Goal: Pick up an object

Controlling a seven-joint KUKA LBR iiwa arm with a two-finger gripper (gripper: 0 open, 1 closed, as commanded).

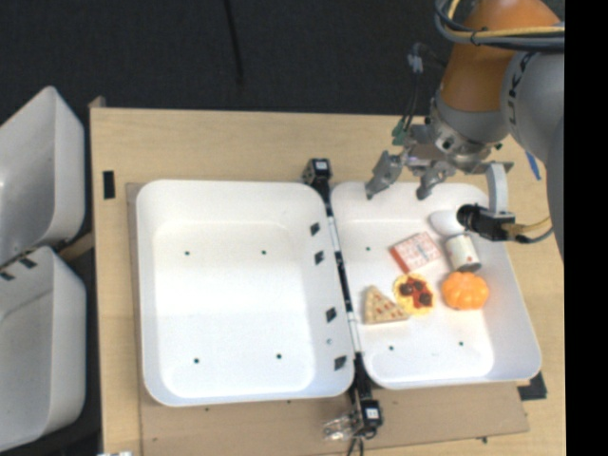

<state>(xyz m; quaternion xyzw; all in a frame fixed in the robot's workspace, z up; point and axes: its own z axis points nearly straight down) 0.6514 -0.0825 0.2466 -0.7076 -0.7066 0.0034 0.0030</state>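
In the right bin (475, 359) lie a pink patterned card-like block (416, 251), a tan wedge like a sandwich slice (382, 307), a small red and yellow piece (414, 293), an orange round fruit (465, 291) and a white-grey cylinder (460, 247). My gripper (405, 180) hangs over the bin's far edge, above and behind the objects. Its two fingers are spread apart with nothing between them.
The left bin (233, 283) sits beside the right one, with a black-clipped divider rim (334, 264) between them. White equipment (33, 255) stands at the left of the bench. A black camera mount (316, 171) sits at the bins' far joint.
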